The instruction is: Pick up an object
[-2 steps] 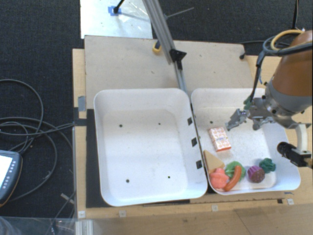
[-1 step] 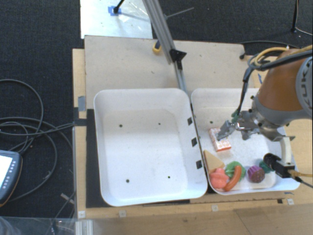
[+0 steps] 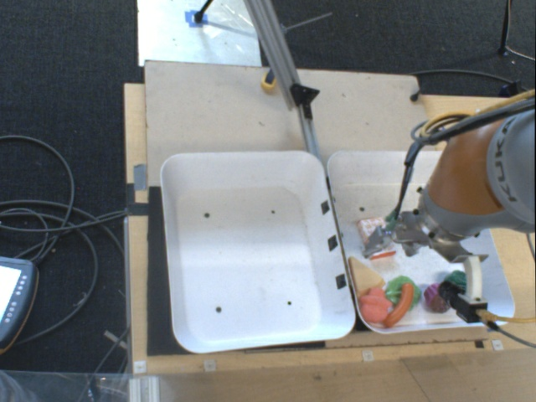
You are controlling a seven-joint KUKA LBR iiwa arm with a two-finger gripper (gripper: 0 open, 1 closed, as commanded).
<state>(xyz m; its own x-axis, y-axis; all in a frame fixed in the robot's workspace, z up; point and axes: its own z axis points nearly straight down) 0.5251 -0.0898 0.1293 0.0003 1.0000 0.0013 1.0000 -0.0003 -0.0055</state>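
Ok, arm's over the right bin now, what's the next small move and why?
Probably lower the gripper straight down: it hangs over the small red-and-white packet in the right bin, with nothing visibly between its fingers. The toy food pile lies nearer the front wall.

You see two smooth, glossy white plastic bins on a matt, wood-look counter; at 9 o'clock lies rough dark carpet.

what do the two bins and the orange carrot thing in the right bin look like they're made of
Left bin and right bin: likely thin molded plastic, smooth and matte white, with rounded corners and lips. Carrot: probably a plastic toy, given its even, saturated orange; soft or hard, I can't tell.
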